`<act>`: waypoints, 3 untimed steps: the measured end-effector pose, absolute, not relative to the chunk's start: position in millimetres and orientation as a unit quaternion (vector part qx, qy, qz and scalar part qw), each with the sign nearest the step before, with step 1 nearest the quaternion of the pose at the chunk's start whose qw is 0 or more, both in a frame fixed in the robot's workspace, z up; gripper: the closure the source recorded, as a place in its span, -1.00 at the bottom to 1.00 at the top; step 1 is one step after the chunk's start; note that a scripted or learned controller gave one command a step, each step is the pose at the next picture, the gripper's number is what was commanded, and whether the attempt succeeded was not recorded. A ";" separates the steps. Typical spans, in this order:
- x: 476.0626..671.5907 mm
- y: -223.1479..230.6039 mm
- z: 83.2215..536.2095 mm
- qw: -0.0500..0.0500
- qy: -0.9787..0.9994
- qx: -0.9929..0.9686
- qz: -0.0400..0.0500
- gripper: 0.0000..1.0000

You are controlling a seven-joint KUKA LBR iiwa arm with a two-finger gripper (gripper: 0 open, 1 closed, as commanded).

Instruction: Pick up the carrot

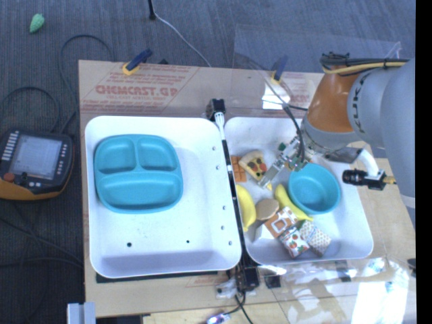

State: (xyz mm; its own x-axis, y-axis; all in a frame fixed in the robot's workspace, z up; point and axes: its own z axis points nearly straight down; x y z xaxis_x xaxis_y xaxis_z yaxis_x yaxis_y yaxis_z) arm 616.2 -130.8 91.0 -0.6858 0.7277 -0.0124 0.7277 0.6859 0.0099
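Note:
The carrot (235, 168) looks like a small orange piece lying against the left wall of the right bin (351, 245), partly hidden by a yellow and red toy food slice (254, 163). My gripper (277, 167) hangs low over the middle of the right bin, just right of that slice and left of the blue bowl (314, 188). It is a short way from the carrot and not touching it. Nothing can be seen in its grasp.
A blue divided plate (138, 171) lies in the left bin (155, 248). Two yellow bananas (246, 208) (291, 202), a brown round piece (266, 209) and small patterned boxes (297, 236) crowd the right bin's front. A teach pendant (34, 162) lies left of the bench.

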 end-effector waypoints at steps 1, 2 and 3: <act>617.9 -131.9 102.4 0.012 0.918 0.396 0.000 1.00; 666.9 -64.5 188.1 0.005 0.895 0.447 0.001 1.00; 579.6 -127.2 149.6 -0.002 0.936 0.351 -0.002 1.00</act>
